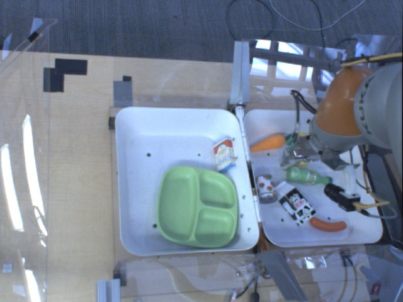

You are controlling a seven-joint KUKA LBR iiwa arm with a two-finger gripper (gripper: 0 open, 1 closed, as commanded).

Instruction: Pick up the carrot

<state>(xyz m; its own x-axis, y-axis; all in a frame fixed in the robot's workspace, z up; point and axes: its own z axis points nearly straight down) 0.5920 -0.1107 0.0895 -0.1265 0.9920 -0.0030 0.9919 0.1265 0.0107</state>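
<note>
The orange carrot (267, 143) lies in the upper left part of the right bin (371, 234), its length running left to right. My gripper (295, 153) hangs low over that bin, just right of the carrot's right end and apart from it by a small gap. Nothing shows held in the gripper. The grey arm with its orange band (337, 109) covers the bin's upper right part.
A green bottle (307, 177) lies just below the gripper. A small can (266, 188), a black-and-white carton (297, 207) and a red sausage (327, 224) lie lower in the right bin. The left bin (135, 168) holds a green divided plate (198, 206) and a small carton (223, 154).
</note>
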